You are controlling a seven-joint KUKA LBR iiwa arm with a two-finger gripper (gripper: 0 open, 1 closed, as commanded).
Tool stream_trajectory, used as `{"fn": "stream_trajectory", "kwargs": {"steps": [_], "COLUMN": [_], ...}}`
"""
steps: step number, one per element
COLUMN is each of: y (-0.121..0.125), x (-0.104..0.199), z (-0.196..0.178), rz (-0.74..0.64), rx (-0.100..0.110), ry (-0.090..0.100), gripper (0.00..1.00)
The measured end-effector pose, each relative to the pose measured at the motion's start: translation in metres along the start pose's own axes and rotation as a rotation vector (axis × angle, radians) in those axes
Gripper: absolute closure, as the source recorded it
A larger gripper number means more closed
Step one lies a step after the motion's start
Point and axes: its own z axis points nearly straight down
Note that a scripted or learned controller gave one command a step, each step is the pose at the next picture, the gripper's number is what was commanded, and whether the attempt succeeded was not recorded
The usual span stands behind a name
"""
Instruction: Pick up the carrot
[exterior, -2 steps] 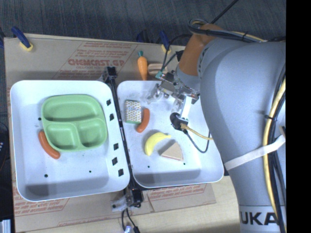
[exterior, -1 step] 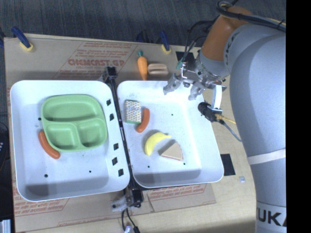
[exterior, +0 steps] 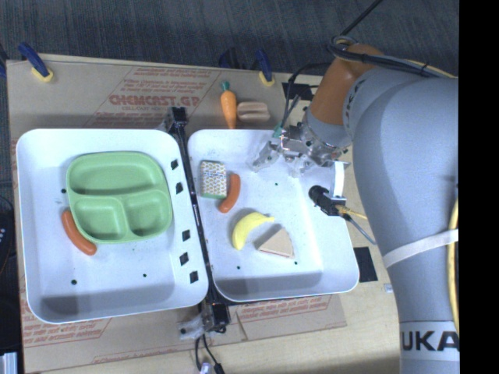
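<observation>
Two fingers of hand spread, holding nothing; carrot apart.

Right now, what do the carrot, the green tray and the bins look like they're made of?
The carrot, lying outside the bins: likely moulded plastic toy food, going by its even orange body and green tip. The green tray: seemingly matte plastic, one flat colour with rounded moulded compartments. The white bins: probably thin formed plastic with a slight sheen on their rounded rims; the material isn't certain from here.

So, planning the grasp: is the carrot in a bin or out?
Out. The carrot lies on the cardboard behind the right bin, beyond its far rim.
</observation>
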Motion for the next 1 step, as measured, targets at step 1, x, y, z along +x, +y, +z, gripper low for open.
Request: {"fn": "stream_trajectory", "kwargs": {"steps": [1], "y": [0.0012], "x": [-0.0030], "z": [-0.0011], "rz": [-0.358], "rx": [0.000], "ry": [0.000], "gripper": [0.00]}}
